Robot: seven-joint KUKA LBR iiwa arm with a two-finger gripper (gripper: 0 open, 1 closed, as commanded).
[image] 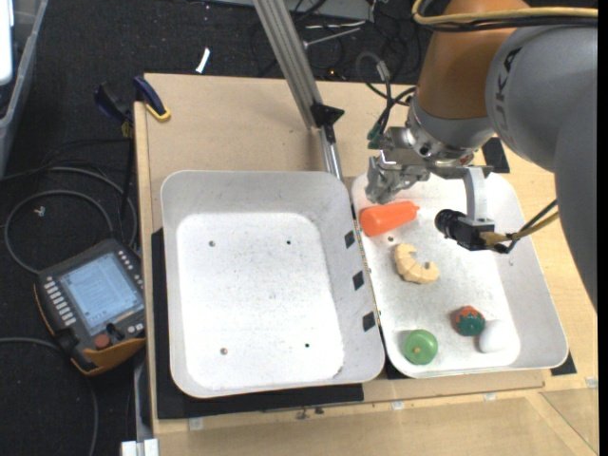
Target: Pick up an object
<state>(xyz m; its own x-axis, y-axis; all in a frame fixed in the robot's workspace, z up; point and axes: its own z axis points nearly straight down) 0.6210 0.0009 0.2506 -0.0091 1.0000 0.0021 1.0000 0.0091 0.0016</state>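
**Camera view: gripper hanging at the orange piece, near the bin's edge**

Camera view is showing the gripper (388, 180) hanging over the far left corner of the right bin (532, 297), just above and touching or nearly touching the upper end of the orange carrot-shaped piece (388, 218). How far the jaws are standing apart cannot be told from this angle — the wrist body is covering them — and nothing is showing between them, so no hold can be claimed.

The risk here is sitting in the placing. The orange piece is lying tilted, close against the wall where the two bins meet; a descent slightly off could be catching only its tip, tipping or rolling it away, or could be pressing a finger onto the bin wall. Its rounded, tapering form is likely to be slipping out of a shallow pinch.

The other things are lying well clear: the pale curved piece (416, 264) in the middle of the same bin, the green ball (420, 346) at the near edge, the red-and-green piece (466, 320) beside a small white object (492, 336). The left bin (190, 198) is sitting alongside.

The arm (532, 74) is reaching in from the right, its orange band turned upward, the wrist bending down steeply — cables are trailing beside it.
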